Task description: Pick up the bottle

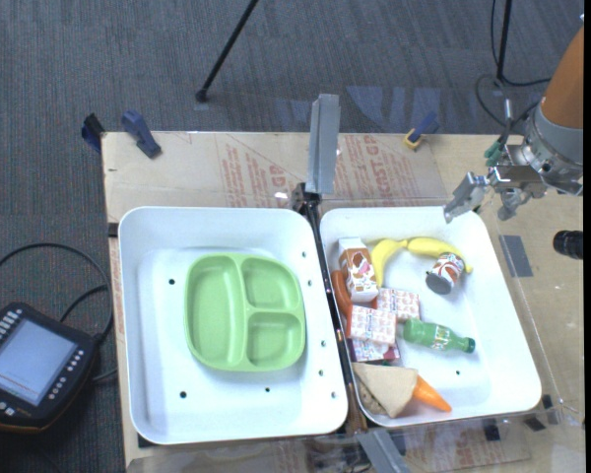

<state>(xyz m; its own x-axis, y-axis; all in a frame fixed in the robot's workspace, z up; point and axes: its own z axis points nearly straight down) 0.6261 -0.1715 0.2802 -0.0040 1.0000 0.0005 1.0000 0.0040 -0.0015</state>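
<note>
Dark grey carpet lies around a brown bench with 2 white bins. From the right, the grey metal 2-finger gripper (485, 193) hangs open and empty above the right bin's far corner. The small green plastic bottle (437, 337) lies on its side in the right white bin (507, 348), beside pink checked boxes (382, 315). Reaching looks like the step now. Next, I think it must move over the bottle and go down.

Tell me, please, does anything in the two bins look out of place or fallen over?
Nothing looks damaged or spilled. The green bottle lies on its side in the right bin, and the small can is tipped over too. The green plate sits flat in the left bin.
</note>
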